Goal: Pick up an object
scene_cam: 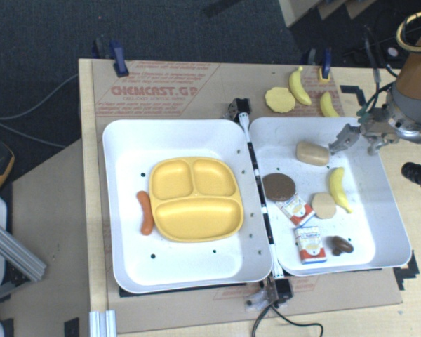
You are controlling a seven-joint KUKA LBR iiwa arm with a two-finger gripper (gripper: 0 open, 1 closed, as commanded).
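Note:
My gripper (357, 141) hangs over the far right part of the right bin (386, 209), open, with nothing between its fingers. One finger (339, 140) is just right of a tan bread piece (312, 153) and not touching it. Nearer the front lie a yellow banana (339, 188), a brown round cookie (278, 186), a beige disc (323, 205), a red and white packet (295, 209), a small carton (309, 245) and a dark brown lump (342, 245).
The left bin (126, 153) holds a yellow divided plate (196, 197) and an orange sausage (146, 212). Behind the right bin, on the board, lie two bananas (300, 86) (328, 104) and a yellow disc (280, 100). Cables run behind the arm.

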